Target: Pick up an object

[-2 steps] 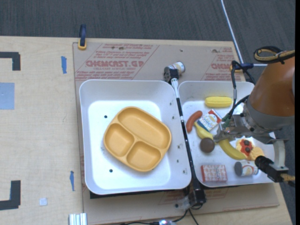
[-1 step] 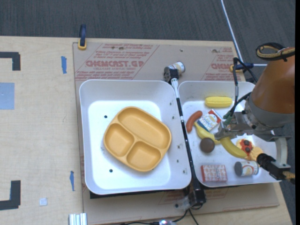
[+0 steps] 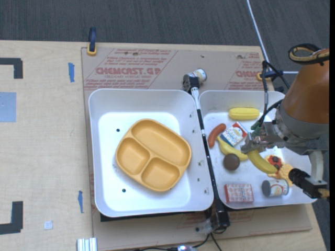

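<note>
The right bin (image 3: pixel 209 101) holds several toy foods: a yellow corn cob (image 3: pixel 244 113), a red sausage (image 3: pixel 216 134), a small white carton (image 3: pixel 233 135), a banana (image 3: pixel 228 149), a brown ball (image 3: pixel 231 162), a second banana (image 3: pixel 261 161), a red-printed box (image 3: pixel 239 193) and a small can (image 3: pixel 275 188). My gripper (image 3: pixel 257 142) hangs low over the bin's middle, just above the second banana and right of the carton. The wrist covers its fingers.
The left bin (image 3: pixel 99 140) holds an orange three-compartment plate (image 3: pixel 153 154). The grey arm with its orange band (image 3: pixel 310 93) covers the right bin's right side. A black clamp (image 3: pixel 192 81) sits at the far end of the divider between the bins.
</note>
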